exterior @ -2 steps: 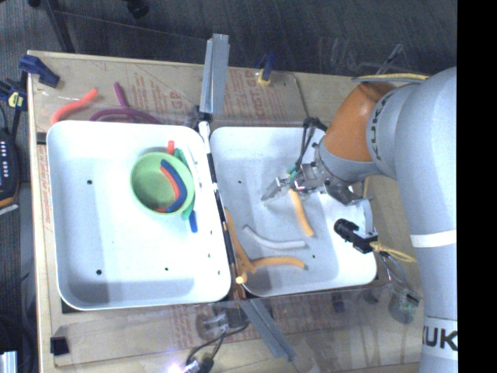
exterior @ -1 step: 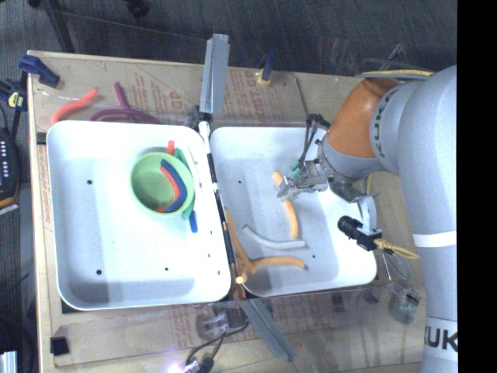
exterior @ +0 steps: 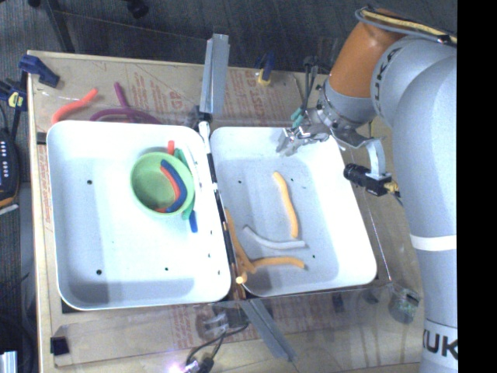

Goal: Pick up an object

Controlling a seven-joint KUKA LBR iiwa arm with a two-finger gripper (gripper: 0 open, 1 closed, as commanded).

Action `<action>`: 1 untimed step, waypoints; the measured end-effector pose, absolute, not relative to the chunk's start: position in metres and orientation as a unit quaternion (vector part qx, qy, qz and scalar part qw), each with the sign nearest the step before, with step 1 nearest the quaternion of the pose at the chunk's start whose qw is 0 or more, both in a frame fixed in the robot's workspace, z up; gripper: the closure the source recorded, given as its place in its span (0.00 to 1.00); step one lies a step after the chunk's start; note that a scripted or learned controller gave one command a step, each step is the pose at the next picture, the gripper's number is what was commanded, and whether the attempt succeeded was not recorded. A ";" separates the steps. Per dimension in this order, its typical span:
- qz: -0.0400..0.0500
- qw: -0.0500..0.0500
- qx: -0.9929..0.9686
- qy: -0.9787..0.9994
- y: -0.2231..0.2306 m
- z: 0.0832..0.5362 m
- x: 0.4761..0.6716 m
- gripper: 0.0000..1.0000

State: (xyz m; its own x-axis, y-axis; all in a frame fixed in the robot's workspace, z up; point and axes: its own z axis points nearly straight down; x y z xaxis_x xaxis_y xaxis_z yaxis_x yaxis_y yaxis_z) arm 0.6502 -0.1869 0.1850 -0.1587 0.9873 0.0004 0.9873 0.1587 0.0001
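My gripper (exterior: 289, 140) hangs over the far edge of the right bin (exterior: 342, 208), with nothing visible between its fingers. Below it in that bin lies a long orange-yellow strip (exterior: 286, 203), running toward the front. A pale grey curved strip (exterior: 272, 242) lies nearer the front, and a second orange strip (exterior: 273, 263) curls along the front wall. The left bin (exterior: 93, 239) holds a green bowl (exterior: 158, 183) with red, blue and green curved pieces in it.
A grey metal bar (exterior: 214, 72) stands up between the bins at the back. Red and purple tubes (exterior: 101, 107) lie on the bench behind the left bin. The arm's grey body (exterior: 423, 154) covers the right side of the bench.
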 end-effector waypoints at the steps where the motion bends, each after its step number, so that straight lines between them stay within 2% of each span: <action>1: 0.000 0.000 -0.649 -0.761 -0.187 0.185 0.650 0.00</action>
